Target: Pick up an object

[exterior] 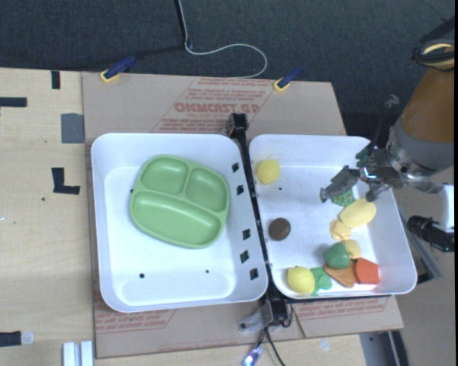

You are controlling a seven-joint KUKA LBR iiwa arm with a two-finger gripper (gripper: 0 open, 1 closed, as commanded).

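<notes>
Tool [349, 191], fingers spread apart and holding nothing, poised over the right bin [305, 147] above a small green item [342, 199] and beside a pale yellow toy [357, 213]. Outward: brown disc [279, 228], yellow ball [268, 171], lemon [301, 280], orange pieces [364, 271]. Left bin [114, 280]: green divided plate [180, 200]. Risk, as judged: crowded toys near the wall may deflect a finger, causing a miss.

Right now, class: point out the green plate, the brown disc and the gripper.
green plate [180, 200]: camera view, central divider.
brown disc [279, 228]: camera view, top face.
gripper [349, 190]: camera view, between fingertips.
</notes>
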